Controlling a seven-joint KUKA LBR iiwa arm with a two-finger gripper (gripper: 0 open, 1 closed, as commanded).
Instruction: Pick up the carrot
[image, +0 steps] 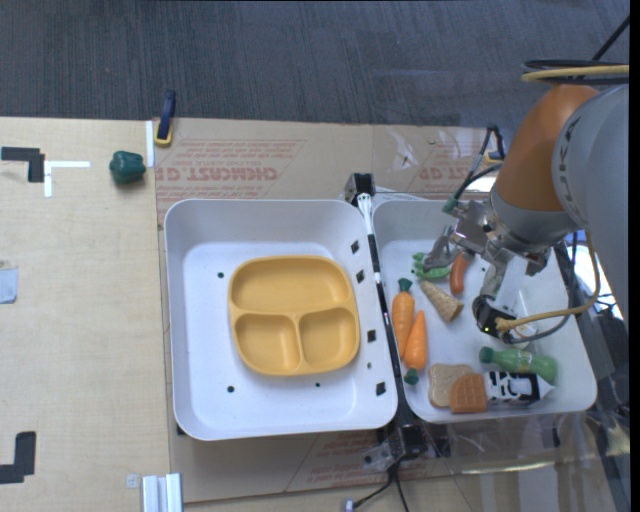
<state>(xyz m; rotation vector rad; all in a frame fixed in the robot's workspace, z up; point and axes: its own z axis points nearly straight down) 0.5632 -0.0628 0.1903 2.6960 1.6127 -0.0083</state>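
near edge of right bin (575, 395): toast, green-capped bottle. carrot (402, 312) lies further back beside left wall, second orange carrot touching it. gripper (470, 255) hovers at back over small orange piece, well apart from carrot; finger state: cannot tell. step: approach. next: shift toward divider, descend.

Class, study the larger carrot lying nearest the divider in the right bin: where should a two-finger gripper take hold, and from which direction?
Grip the carrot across its thick middle, descending from above. It lies flat, lengthwise along the bin wall, so the fingers likely close best across its width.
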